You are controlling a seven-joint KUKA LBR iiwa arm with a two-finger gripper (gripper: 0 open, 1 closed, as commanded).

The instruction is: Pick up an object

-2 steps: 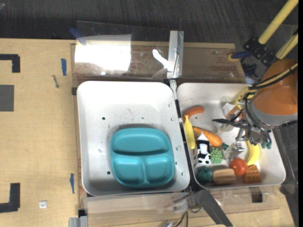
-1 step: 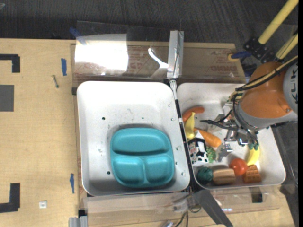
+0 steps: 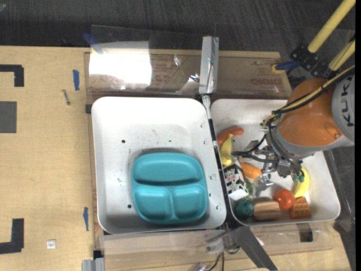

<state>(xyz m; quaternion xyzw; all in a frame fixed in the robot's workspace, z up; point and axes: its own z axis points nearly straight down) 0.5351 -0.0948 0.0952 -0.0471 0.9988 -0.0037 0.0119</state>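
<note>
My gripper [image 3: 269,173] hangs low in the right bin [image 3: 333,208], under the orange band of the arm [image 3: 307,122]. It sits just right of an orange carrot-like toy [image 3: 251,171] and above a red tomato [image 3: 284,197]. Around it lie a yellow banana [image 3: 227,151], a red-orange sausage [image 3: 231,133], a black-and-white patterned card [image 3: 232,177], a dark green ball [image 3: 243,208], a tan roll [image 3: 266,210], an orange-brown block [image 3: 300,208] and a yellow piece [image 3: 302,185]. Cables and the wrist hide the gripper's tips.
The left bin [image 3: 113,129] holds a teal divided tray [image 3: 168,186] in its front half. A metal divider [image 3: 208,66] stands behind the wall between the bins. Yellow bars [image 3: 337,17] cross the back right corner.
</note>
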